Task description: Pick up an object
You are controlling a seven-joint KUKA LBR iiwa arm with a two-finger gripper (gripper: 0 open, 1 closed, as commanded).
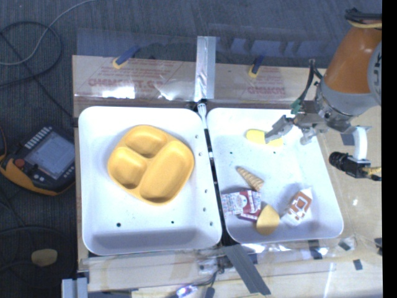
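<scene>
gripper: hovering at right bin's 12 o'clock, fingers spreading wide, gripping nothing
flat yellow plastic piece: lying just beside fingers, at their 9 o'clock
left bin: holding yellow three-lobed plastic tray

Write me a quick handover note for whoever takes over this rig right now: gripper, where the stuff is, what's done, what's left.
Gripper: open, holding nothing, over the right bin near its far edge.
Small yellow piece: just left of the fingertips.
Also in the right bin: cone, red-and-white packet, yellow wedge, small carton.
Left bin: yellow divided dish.
Done: nothing lifted.
Left: grasp and lift one object.
</scene>
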